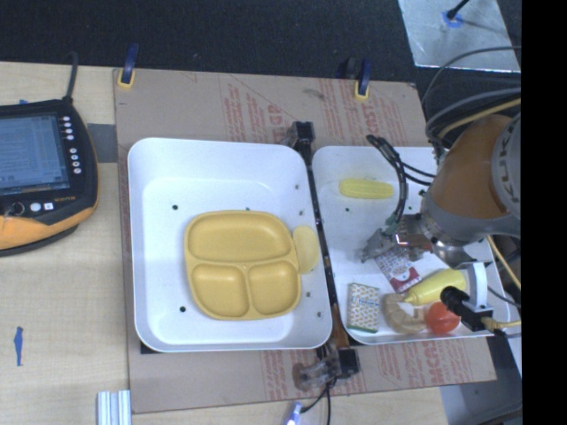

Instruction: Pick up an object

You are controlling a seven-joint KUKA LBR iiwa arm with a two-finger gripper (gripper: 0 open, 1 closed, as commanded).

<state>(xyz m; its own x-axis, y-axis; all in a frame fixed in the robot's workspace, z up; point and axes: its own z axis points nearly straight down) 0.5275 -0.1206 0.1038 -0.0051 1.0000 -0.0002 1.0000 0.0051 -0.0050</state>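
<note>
My gripper (383,244) hangs low in the right bin (335,237), near its middle, at the end of the grey arm with the orange band (469,180). A red and white packet (399,271) lies just below and right of it, partly under the wrist. A yellow corn cob (366,188) rests at the back of this bin. Along the front edge lie a small patterned box (363,306), a tan bread-like piece (400,314), a yellow squeeze bottle (434,286) and a red tomato (441,320).
The left bin (155,237) holds a yellow divided plate (244,264) with a small yellow piece (305,248) beside it. A tablet controller (40,171) sits at the far left of the bench. Cables (394,171) trail over the right bin's back.
</note>
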